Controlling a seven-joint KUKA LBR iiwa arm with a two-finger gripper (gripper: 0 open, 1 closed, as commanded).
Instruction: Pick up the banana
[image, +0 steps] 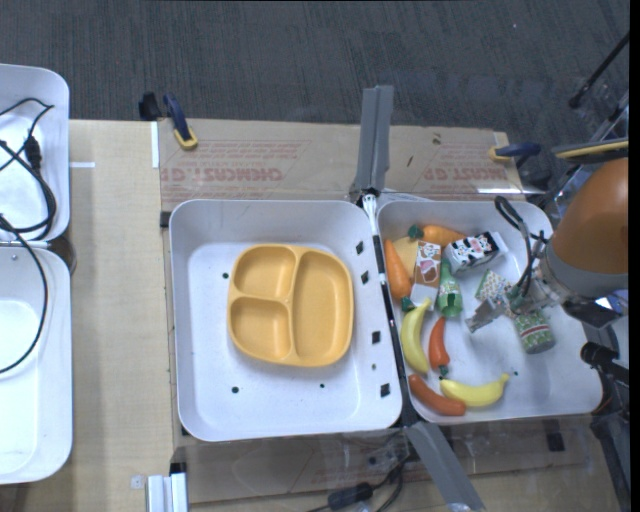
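Two bananas lie in the right bin (560, 400): one (414, 338) upright along its 9 o'clock wall, another (476, 391) at 6 o'clock, touching a red pepper (434, 398). My gripper (490, 313) hangs mid-bin beside a can (535, 330), at 1 o'clock from the lower banana; I cannot tell its finger spacing, and I see nothing in it. I judge the bananas light, smooth and curved, likely slippery plastic. I advise gripping the lower one across its middle.

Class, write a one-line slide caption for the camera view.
End effector hovers over the right bin of toy food, near two bananas; yellow plate in left bin.
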